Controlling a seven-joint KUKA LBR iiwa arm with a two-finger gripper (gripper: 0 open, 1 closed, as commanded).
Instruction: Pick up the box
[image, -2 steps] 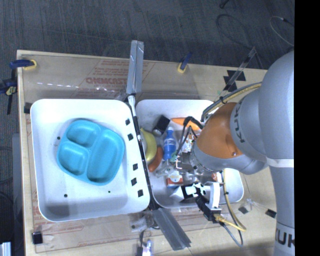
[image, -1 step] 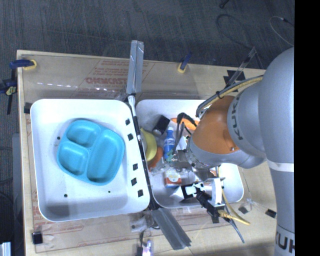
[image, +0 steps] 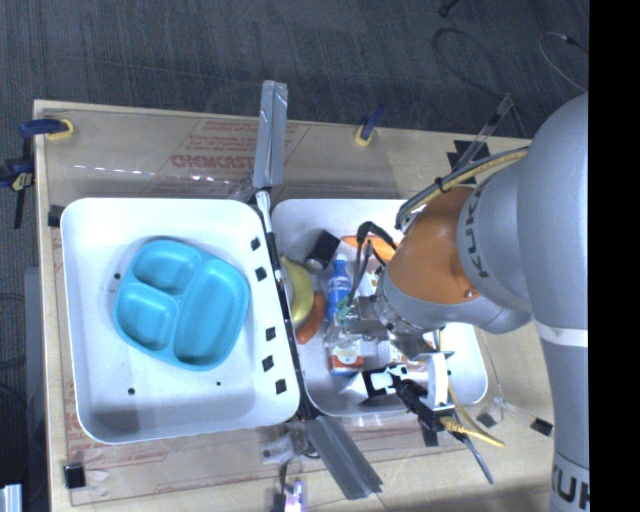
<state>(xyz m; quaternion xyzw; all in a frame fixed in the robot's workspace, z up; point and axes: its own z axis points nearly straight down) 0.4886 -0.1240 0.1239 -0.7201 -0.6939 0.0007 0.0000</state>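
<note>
Lying among the clutter of the right bin (image: 468, 372), the box (image: 348, 358) shows as a small pale carton with orange-red print. It sits toward the bin's near side and is partly covered by the gripper (image: 365, 326), which hangs directly over it. That position suits a straight-down grab, probably because the box is hemmed in and offers no free side to approach. Whether the gripper is spread, narrowed or closed on anything cannot be told, since the wrist and its fittings hide the tip, so no hold on the box can be claimed. Just beside the box, toward the divider between the bins, an orange thing (image: 312, 318) lies against a yellow rounded thing (image: 297, 285). A blue bottle (image: 340, 283) stands or leans just behind the box, close enough that a descent could nudge it or catch it instead. Further back, a black thing (image: 323, 247) rests near the bin's far corner, well clear of the work. The arm (image: 450, 262) reaches in across the right bin, its orange band above the wrist, and blocks the view of much of that bin's floor. The left bin (image: 90, 300) holds a blue three-part tray (image: 185, 303), well apart from the box and no part of this step.
</note>
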